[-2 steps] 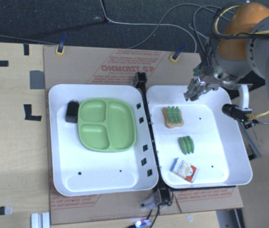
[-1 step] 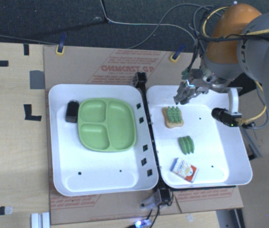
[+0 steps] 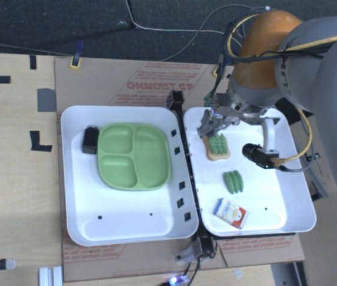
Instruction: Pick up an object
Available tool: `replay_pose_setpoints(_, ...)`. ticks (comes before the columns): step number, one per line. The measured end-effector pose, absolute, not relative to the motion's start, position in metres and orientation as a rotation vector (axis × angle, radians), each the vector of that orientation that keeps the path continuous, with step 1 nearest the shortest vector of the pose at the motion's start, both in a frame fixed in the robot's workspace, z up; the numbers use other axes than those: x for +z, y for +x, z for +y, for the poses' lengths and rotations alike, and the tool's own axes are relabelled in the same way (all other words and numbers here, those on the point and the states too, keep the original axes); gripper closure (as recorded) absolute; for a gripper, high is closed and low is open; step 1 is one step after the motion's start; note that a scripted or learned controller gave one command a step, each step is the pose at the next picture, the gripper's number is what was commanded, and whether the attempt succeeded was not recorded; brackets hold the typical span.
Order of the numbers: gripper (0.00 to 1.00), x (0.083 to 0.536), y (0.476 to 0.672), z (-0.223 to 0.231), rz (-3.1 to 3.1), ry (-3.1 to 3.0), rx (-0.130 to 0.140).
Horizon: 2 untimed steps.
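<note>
My grey arm (image 3: pixel 311 58), with its orange band above the wrist, comes in from the right and bends over the far end of the right-hand shallow white bin (image 3: pixel 287 216), which sits edge to edge with the left-hand shallow white bin (image 3: pixel 76 177) on a sheet of brown cardboard (image 3: pixel 150 82). In the left bin a pale green plastic plate with three compartments (image 3: pixel 135 157) lies flat near the middle, and a small black block (image 3: pixel 90 140) rests just beside its left rim. My gripper (image 3: pixel 211 127) hangs low in the right bin's far left corner, right over the upper end of a tan brush with green bristles (image 3: pixel 218 147), and seems to be touching it or nearly so. Whether my jaws stand apart or together I cannot tell, since the metal there blurs into the brush, and I see nothing clearly lodged between them. Nearer the front, well clear of me, lies a small green ridged object (image 3: pixel 234 182), and closer still to the bin's front edge a small white, blue and orange packet (image 3: pixel 231 213) lies flat and tilted.
</note>
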State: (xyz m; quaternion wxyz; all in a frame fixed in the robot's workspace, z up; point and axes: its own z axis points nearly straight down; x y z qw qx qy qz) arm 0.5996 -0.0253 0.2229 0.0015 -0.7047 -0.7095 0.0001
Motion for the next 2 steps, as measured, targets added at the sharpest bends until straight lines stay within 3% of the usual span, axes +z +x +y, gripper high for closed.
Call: replay_pose_setpoints(2,1.00,0.220,0.547,0.061,-2.226,-2.212,0.002)
